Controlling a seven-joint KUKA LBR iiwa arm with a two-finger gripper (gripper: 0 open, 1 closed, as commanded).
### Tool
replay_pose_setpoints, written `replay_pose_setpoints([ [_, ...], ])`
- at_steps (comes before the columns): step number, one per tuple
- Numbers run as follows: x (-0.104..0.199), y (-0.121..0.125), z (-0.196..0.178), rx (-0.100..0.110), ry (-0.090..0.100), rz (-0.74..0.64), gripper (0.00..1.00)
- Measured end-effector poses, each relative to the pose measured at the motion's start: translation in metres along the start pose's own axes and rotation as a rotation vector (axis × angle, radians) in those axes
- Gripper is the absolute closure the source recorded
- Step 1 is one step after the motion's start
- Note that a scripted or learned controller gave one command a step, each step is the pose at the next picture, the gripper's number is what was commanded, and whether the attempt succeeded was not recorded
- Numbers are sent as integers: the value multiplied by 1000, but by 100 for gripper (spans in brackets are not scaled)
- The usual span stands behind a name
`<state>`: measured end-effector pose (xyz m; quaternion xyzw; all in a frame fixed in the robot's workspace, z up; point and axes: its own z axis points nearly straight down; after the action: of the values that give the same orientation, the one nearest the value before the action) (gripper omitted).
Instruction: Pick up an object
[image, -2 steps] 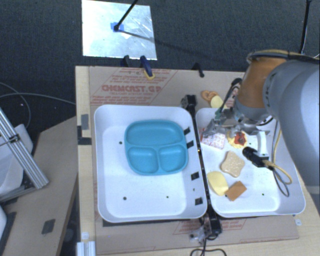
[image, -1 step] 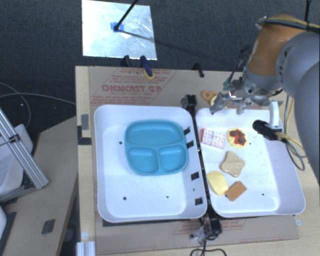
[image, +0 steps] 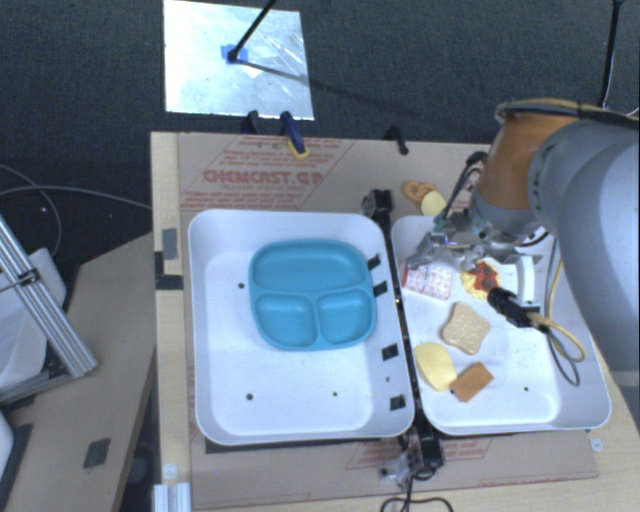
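Note:
My gripper (image: 445, 250) hangs low over the back left part of the right bin (image: 570, 400), reaching in from the right. Just below it lies a pink-and-white checkered packet (image: 428, 282). A red and yellow item (image: 484, 276) sits close beside the gripper on its right, partly hidden by it. Nearer the front of that bin lie a slice of toast (image: 465, 328), a pale yellow piece (image: 434, 366) and a small brown block (image: 472, 381). I see nothing lifted off the bin floor.
The left bin (image: 225, 400) holds a blue divided plate (image: 310, 295). An orange and yellow toy (image: 424, 196) lies on the cardboard behind the right bin. A black divider (image: 395, 300) runs between the bins.

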<state>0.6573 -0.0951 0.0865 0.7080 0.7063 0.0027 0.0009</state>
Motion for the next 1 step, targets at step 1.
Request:
replay_pose_setpoints([
  [1, 82, 15, -106, -11, 1, -15, 0],
])
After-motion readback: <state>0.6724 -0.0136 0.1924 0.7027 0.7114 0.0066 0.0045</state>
